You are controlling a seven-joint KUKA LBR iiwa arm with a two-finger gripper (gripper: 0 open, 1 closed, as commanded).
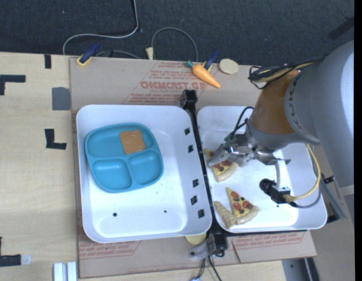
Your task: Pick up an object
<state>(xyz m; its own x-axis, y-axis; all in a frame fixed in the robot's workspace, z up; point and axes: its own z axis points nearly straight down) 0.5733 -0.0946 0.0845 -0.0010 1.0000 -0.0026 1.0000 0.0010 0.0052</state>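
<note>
I see the arm (313,107) reaching in from the right over the right bin (310,218). The gripper (228,153) sits low at that bin's left side, right above a pizza slice (223,169); I cannot tell how far it is open, or whether it has hold of anything. The slice lies on the bin floor close to the divider. A second pizza slice (238,206) lies nearer the front edge, apart from the first. In the left bin (99,215) I see a blue plate (113,174) with three sections, and a brown toast (132,141) lying in its upper right section. On the cardboard behind the bins a carrot (205,75) lies beside a pale disc (228,66)
</note>
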